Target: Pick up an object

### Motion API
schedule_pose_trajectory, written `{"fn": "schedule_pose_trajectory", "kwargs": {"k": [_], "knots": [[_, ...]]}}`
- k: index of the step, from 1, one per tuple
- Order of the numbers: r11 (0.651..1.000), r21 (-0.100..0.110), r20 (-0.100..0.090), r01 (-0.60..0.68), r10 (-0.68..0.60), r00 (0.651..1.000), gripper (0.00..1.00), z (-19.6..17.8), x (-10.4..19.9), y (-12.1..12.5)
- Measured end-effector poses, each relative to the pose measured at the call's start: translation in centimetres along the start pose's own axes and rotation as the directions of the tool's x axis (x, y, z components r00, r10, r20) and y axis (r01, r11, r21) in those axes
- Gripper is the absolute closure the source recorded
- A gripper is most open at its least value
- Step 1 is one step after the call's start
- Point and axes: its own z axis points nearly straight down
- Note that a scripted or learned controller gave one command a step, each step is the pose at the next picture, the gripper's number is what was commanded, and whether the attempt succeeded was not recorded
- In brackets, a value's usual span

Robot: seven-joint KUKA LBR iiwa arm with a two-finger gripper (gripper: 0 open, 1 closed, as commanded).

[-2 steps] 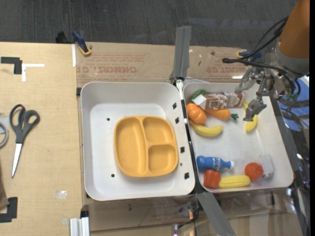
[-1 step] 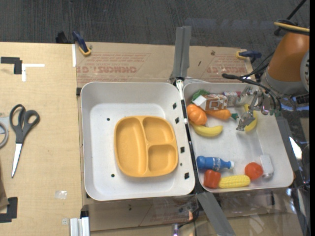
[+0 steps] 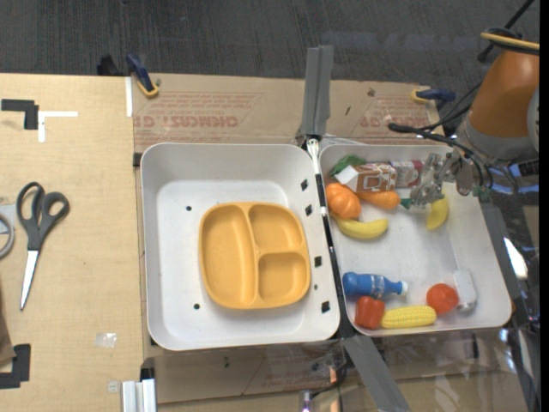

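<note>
Bumpy yellow corn cob (image 3: 408, 317) at right bin's (image 3: 489, 256) front edge, between glossy red pepper (image 3: 370, 312) and round tomato (image 3: 443, 298). Metal gripper (image 3: 426, 189) near back edge, just beside small curved banana (image 3: 437, 214); finger opening impossible to tell. Smooth yellow divided plate (image 3: 255, 254) in left bin (image 3: 163, 256).

Arm (image 3: 506, 101) enters over the worktop's far right corner, orange band uppermost. Wrist angled down and leftward. Gripper (image 3: 426, 191) positioned low at the far right edge area.
</note>
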Motion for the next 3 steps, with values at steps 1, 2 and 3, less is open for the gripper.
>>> {"fn": "schedule_pose_trajectory", "kwargs": {"k": [1, 2, 3], "knots": [[0.998, 0.008, -0.011, -0.063, 0.063, 0.998, 1.00, -3.1, 2.0, 5.6], [0.996, 0.000, -0.012, -0.089, 0.089, 0.996, 1.00, 1.4, 6.9, 10.1], [0.921, 0.018, -0.050, -0.389, 0.390, 0.920, 1.00, 1.9, 2.2, 8.6]]}}
